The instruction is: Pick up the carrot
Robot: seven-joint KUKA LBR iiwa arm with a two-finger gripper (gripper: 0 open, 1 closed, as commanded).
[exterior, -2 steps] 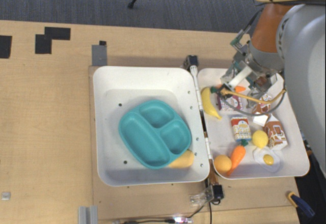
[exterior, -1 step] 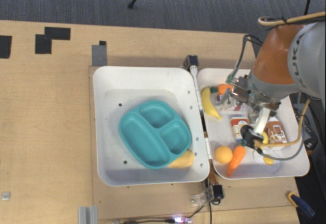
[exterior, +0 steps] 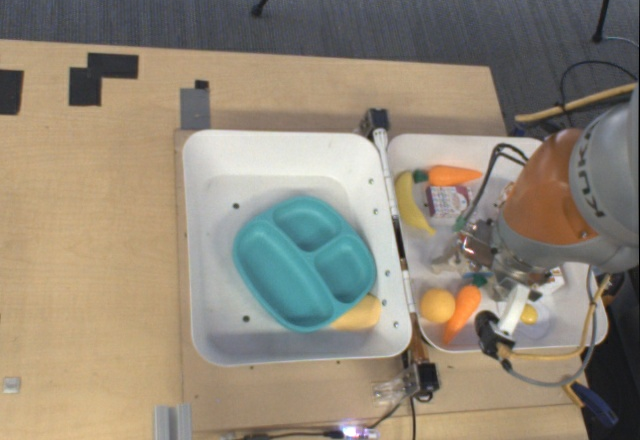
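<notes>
**A:** Where did the carrot (exterior: 455, 174) lie?

**B:** It lay flat in the bin (exterior: 450, 141) nearer the tabletop's (exterior: 90, 258) right edge, along that bin's far wall. Its green end pointed toward the other bin, just beside the top of a banana (exterior: 412, 206). A small packet (exterior: 447, 199) lay right against its near side.

**A:** And the tool (exterior: 480, 256)?

**B:** It hung over the middle of the same bin, apart from the carrot and toward the near edge. I couldn't tell whether it was open or closed, and nothing showed in its grip.

**A:** So how should the reach have gone?

**B:** I judged it needed to travel toward the far edge, turn to straddle the carrot across its narrow width, then drop straight down. With the wall on one side and the packet on the other, there was little room. Aiming at the thick orange middle looked safest. An off-centre descent risked pinching the packet or rolling the carrot.

**A:** Anything to confuse it?

**B:** Yes. A second orange tapered piece (exterior: 462, 309) lay toward the near edge, touching a yellow ball (exterior: 437, 305). It might have been a carrot too, but I couldn't be sure.

**A:** The other bin (exterior: 215, 258)?

**B:** It held a teal divided plate (exterior: 300, 263), with a pale yellow piece (exterior: 360, 314) poking out from under the plate's near right rim.
</notes>
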